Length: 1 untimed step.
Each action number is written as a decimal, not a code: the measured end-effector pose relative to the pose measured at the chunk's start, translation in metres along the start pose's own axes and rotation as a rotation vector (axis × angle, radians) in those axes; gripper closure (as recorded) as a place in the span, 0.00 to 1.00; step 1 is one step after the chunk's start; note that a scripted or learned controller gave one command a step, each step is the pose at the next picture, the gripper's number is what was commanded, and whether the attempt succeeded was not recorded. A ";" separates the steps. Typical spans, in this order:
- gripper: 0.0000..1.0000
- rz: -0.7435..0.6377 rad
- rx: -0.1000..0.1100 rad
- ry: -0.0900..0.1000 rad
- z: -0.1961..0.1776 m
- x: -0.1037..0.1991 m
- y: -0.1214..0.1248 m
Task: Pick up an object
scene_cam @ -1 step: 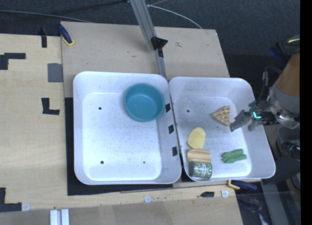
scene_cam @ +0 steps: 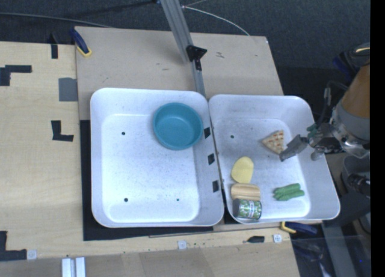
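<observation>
Gripper (scene_cam: 299, 147) is seen over the right side of the right bin (scene_cam: 319, 127), reaching in from the right edge. One dark finger slants down-left toward the pizza-slice toy (scene_cam: 274, 141); whether the jaws are parted or closed cannot be told at this angle. Nothing is seen held between them.

Nearest thing to the tip: the pizza-slice toy, just to the left, lying flat on the bin floor. It is judged to be light, rigid plastic and thin; a grasp would best be taken across its narrow width, the finger tips being brought right down to the floor.

Further out, nearer the camera:
- green bean-pod toy (scene_cam: 288, 192), near-right of the bin; judged light, narrow, easily pinched across its short axis.
- yellow rounded toy (scene_cam: 242, 169), centre-left of the bin; smooth and domed, judged liable to slip out of a pinch.
- tan block (scene_cam: 246, 191) and, touching it on the near side, a green can (scene_cam: 247, 210) lying on its side against the near wall; the can is judged stiff but prone to roll, and crowded by the wall.

In the left bin (scene_cam: 108, 167), a blue bowl (scene_cam: 177, 125) sits at the far right corner, well apart from the gripper; it would be taken only by the rim.

No object has been lifted yet.
</observation>
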State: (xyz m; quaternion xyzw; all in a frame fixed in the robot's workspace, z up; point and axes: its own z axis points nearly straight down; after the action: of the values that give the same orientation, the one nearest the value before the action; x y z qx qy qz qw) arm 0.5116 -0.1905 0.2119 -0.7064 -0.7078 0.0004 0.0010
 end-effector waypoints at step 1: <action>0.00 0.002 0.005 0.000 0.050 -0.001 -0.011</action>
State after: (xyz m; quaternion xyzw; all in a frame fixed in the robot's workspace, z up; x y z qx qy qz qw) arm 0.5010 -0.1916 0.1618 -0.7071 -0.7071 0.0019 0.0028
